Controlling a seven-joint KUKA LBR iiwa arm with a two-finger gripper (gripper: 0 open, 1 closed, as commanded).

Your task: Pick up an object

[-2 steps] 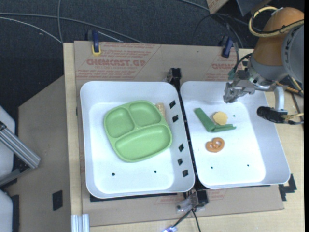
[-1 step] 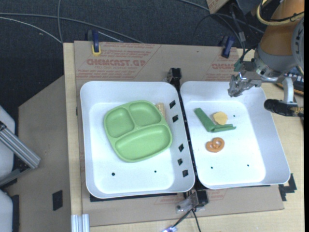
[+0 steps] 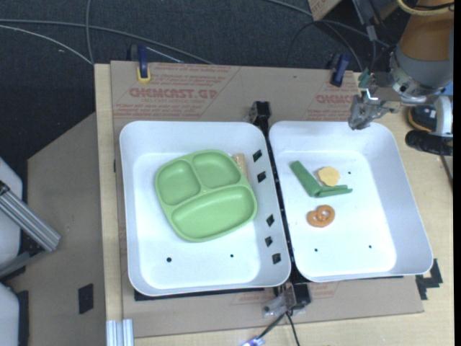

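Note:
In the right bin [image 3: 403, 215] lie three small things. A green strip [image 3: 308, 179] lies at a slant, with a yellow round piece [image 3: 330, 175] touching its right side. An orange ring-shaped piece [image 3: 321, 216] rests a little nearer the front. My gripper [image 3: 359, 120] hangs over the right bin's back rim, well behind and to the right of these things, with nothing visibly held. The arm comes in from the upper right.
The left bin [image 3: 144, 251] holds a green divided plate [image 3: 207, 194], with a small tan item [image 3: 240, 164] at its back right edge. A black divider [image 3: 268, 193] runs between the bins. Blue clamps [image 3: 144, 63] [image 3: 338, 69] sit on the board's far edge.

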